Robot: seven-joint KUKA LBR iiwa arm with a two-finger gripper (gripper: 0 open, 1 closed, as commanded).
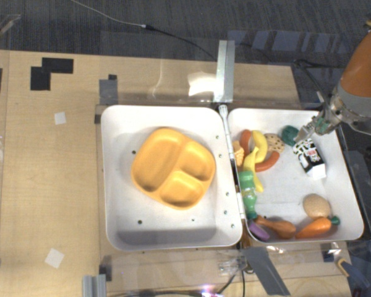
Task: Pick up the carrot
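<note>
Camera view, looking down on the bench (43, 184), and nearest to us along the front wall of the right bin (352, 218) lies the carrot (313, 227), orange with a green tip pointing right. Touching its left end is a brown sausage-shaped piece (278, 226), with a purple piece (258, 231) at the corner. Just behind the carrot sits a tan egg-shaped piece (316, 205). Over in the left bin (114, 166) rests a yellow divided plate (173, 167). Moving back, a green piece (247, 187), a banana (256, 153) and a red sausage (267, 161) crowd the right bin's left wall. A small black-and-white carton (309, 155) stands further back, and the gripper (314, 129) hangs just above it, well apart from the carrot; whether its fingers are spread or pressed together, I cannot tell.
</note>
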